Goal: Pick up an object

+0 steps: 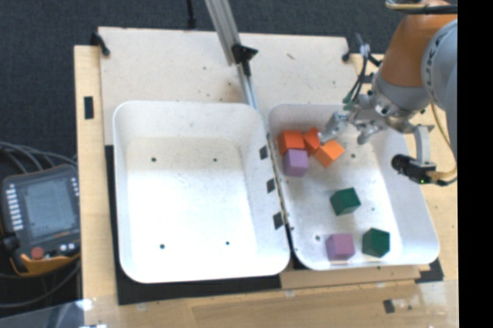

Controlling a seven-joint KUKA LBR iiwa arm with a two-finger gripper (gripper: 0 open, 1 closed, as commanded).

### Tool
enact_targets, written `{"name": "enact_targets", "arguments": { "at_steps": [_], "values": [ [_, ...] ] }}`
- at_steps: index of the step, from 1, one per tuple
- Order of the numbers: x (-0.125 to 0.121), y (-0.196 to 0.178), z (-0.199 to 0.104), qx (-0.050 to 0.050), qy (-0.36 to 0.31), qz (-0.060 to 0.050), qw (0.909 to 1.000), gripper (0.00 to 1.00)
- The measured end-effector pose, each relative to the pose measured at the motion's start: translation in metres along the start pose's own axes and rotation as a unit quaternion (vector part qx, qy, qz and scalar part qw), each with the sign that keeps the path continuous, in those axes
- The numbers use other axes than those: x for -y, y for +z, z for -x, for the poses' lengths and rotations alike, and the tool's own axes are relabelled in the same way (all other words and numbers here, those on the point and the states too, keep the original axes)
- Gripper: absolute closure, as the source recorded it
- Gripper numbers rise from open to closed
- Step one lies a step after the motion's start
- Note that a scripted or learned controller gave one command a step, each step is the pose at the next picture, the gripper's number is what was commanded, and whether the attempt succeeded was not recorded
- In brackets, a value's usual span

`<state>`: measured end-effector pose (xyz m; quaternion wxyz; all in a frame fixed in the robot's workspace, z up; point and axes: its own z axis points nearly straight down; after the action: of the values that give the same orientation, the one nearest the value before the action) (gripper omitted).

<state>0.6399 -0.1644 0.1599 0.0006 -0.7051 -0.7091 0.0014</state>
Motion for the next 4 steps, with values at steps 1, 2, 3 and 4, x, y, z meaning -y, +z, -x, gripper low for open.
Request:
{"name": "enact_targets", "arguments": {
  "at_steps": [1, 2, 3, 4],
  "values": [
    [-0.006, 0.036, 0.002, -0.002, 0.001, 0.003, 1.0000, 0.00],
    [-0.011, 0.036, 0.004, 0.002, -0.001, 0.012, 0.9999, 0.00],
    [-0.013, 0.024, 0.004, 0.002, -0.002, 0.014, 0.9999, 1.00],
    [-0.015, -0.025, 0.014, 0.001, -0.001, 0.005, 1.0000, 1.00]
  ]
}}
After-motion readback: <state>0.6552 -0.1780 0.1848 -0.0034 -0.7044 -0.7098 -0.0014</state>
